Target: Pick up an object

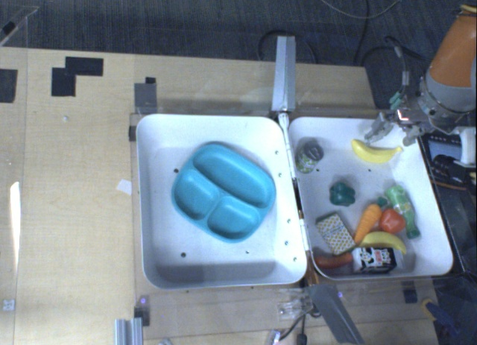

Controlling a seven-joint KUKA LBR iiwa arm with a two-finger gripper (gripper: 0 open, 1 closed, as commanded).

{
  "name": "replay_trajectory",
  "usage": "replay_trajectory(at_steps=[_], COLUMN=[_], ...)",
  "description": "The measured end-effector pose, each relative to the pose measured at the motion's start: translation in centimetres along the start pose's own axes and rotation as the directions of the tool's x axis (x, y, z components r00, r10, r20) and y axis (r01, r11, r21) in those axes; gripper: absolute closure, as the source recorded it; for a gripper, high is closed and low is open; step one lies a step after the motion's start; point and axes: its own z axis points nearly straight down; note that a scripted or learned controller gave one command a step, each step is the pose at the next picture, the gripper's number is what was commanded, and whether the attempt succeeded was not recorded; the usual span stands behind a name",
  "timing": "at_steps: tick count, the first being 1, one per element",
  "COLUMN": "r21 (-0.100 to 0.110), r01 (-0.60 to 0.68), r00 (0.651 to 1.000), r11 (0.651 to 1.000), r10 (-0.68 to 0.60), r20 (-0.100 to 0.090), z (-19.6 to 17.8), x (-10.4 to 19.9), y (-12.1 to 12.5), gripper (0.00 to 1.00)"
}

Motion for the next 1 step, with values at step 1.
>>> replay_trajectory(at_steps=[1], r21=[-0.008], r01=[0.001], r00=[1.0], r11=[1.0], r10=[-0.001], r20=[0.003], z=[9.58], x=[1.13], y=[0.6], gripper=[0.0])
